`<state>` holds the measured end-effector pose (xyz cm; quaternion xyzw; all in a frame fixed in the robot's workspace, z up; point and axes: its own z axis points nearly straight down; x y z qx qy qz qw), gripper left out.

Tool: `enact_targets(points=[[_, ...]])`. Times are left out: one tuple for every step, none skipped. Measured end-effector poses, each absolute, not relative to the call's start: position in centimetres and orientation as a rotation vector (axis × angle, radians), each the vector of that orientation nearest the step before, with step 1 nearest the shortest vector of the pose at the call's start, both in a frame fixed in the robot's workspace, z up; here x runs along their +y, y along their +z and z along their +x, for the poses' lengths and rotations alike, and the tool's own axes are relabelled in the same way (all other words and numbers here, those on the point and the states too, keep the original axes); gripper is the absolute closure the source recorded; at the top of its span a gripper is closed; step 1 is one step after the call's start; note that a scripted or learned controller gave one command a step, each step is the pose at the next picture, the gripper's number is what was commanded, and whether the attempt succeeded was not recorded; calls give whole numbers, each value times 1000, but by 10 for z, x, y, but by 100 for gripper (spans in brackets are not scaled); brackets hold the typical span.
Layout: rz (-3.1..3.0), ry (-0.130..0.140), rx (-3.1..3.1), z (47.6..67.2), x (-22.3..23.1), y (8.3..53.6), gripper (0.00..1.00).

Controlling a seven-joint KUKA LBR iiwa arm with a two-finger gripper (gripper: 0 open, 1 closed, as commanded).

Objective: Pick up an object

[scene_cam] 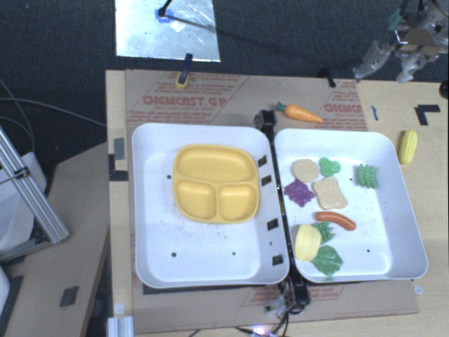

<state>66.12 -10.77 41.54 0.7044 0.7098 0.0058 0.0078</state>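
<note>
The end effector [394, 63] hangs above the far right corner of the surface [231, 93], beyond the far edge of the right bin [403, 209]. Its two fingers [369, 60] are spread apart with a clear gap between them, and nothing sits in that gap.

The left bin [151, 209] carries a yellow sectioned tray [215, 182], which lies near the bin's middle, somewhat toward the far edge.

The right bin carries the small food pieces:
- A round tan piece [305, 170] lies near the far left corner.
- A green broccoli-like piece [329, 166] lies just beside it, on the right.
- A spiky green piece [366, 175] lies toward the far right side.
- A purple cluster [299, 192] lies against the left wall.
- A bread slice [330, 193] lies near the middle of the bin, just beside the purple cluster.
- A red sausage [335, 220] lies just nearer than the bread slice.
- A yellow rounded piece [307, 242] lies near the near left corner.
- A green leaf [327, 259] touches the yellow rounded piece on its near side.

Outside the bins, a carrot [300, 113] lies on the surface beyond the far edge of the right bin. A yellow corn cob [407, 147] lies on the surface just beyond the right bin's far right corner.
</note>
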Motion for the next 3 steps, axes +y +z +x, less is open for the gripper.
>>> enact_targets(points=[[2201,19,2220,654,-80,545,0],[2212,4,2228,604,-43,536,0],[2208,6,2234,587,23,535,0]])
